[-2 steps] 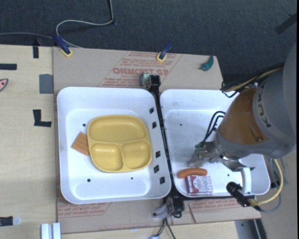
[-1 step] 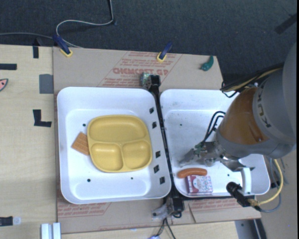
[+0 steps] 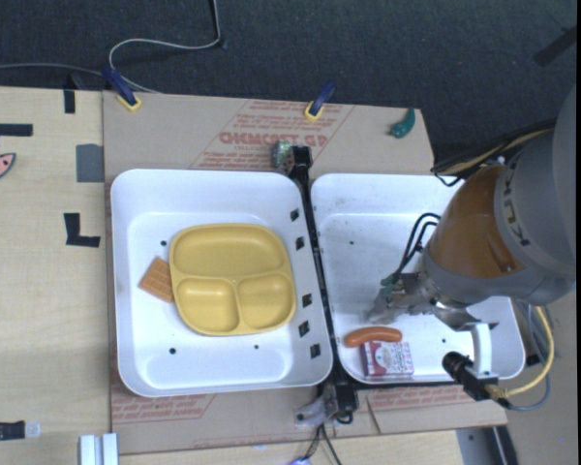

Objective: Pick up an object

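The gripper (image 3: 385, 300) is seen low inside the right bin (image 3: 368, 206), reached in from the right side of the view beneath the orange band (image 3: 470, 231) of the arm. Its dark tips are pointed toward the left and slightly down the picture.

The nearest candidate for the pick is judged to be the sausage (image 3: 373, 336), an orange-red piece lying on the bin floor just below the tool tips and a little to their left, near but apart from them. Its long axis is laid roughly across the view, left to right, so it runs crosswise to the line on which the tool would have to drop toward it. A short move down the picture is judged sufficient to bring the tips over its middle.

Directly beyond the sausage, further from the tool and just beside it, a small red-and-white packet (image 3: 386, 358) is noted, lying flat against the near wall of the bin. The closeness of the two is judged a risk: a closing stroke may catch the packet edge as well.

Far to the left of the tool, in the other bin (image 3: 136, 197), a yellow divided plate (image 3: 234, 277) is recorded, with a tan wafer (image 3: 157, 279) partly tucked under its far-left edge. Both are well apart from the tool.

Whether the tool is spread or pressed together cannot be told; nothing is seen lodged in it, and contact with the bin floor cannot be confirmed.
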Tool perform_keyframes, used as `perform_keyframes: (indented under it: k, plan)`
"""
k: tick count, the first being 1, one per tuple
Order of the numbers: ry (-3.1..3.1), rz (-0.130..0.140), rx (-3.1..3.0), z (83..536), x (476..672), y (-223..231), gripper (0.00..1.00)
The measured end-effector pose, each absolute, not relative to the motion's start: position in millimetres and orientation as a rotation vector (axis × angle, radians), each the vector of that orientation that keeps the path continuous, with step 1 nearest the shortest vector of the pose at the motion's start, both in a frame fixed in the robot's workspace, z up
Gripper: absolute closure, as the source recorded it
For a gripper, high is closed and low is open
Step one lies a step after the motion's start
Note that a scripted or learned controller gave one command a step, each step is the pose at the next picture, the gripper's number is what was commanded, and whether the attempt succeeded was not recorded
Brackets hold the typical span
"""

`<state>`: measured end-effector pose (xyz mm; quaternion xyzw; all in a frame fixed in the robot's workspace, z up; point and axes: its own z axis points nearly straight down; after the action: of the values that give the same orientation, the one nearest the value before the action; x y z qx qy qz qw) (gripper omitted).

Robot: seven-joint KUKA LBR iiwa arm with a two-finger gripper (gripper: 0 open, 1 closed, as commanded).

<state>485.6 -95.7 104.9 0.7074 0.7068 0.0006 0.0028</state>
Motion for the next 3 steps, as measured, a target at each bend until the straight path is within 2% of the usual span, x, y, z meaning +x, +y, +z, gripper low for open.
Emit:
perform_keyframes:
  k: [1, 2, 3]
  plan:
    - [2.217, 0.002, 2.219, 104.8, 485.5, -95.7, 0.00]
    - [2.219, 0.002, 2.219, 113.9, 485.6, -95.0, 1.00]
    - [2.219, 0.002, 2.219, 113.8, 485.6, -95.0, 0.00]
